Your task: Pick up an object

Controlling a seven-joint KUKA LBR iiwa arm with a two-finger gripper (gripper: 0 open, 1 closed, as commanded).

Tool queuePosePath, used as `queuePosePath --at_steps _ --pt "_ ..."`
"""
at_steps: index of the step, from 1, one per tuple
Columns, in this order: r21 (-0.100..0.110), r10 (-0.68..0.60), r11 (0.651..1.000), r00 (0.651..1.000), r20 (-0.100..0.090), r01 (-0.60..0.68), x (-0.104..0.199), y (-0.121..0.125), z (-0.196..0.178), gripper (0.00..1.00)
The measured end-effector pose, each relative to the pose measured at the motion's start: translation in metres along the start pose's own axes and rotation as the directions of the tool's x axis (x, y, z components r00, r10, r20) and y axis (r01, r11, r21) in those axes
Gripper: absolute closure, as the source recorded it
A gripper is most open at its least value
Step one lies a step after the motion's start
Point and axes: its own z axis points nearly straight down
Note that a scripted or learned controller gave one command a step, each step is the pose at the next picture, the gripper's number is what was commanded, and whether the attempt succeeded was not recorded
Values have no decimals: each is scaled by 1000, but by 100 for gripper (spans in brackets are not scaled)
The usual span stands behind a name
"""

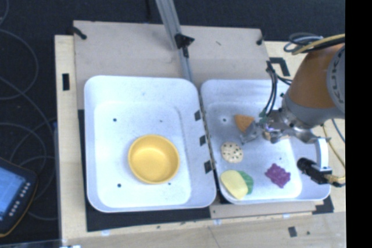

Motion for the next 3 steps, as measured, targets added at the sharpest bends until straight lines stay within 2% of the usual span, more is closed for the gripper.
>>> queuePosePath --at_steps 1,2,3 --pt "-11 2 1000 1000 1 -2 -2 2 47 0" --pt "-20 8 1000 1000 2 -8 -3 4 33 100" --pt "-14 -6 1000 1000 1 6 1 0 -28 100"
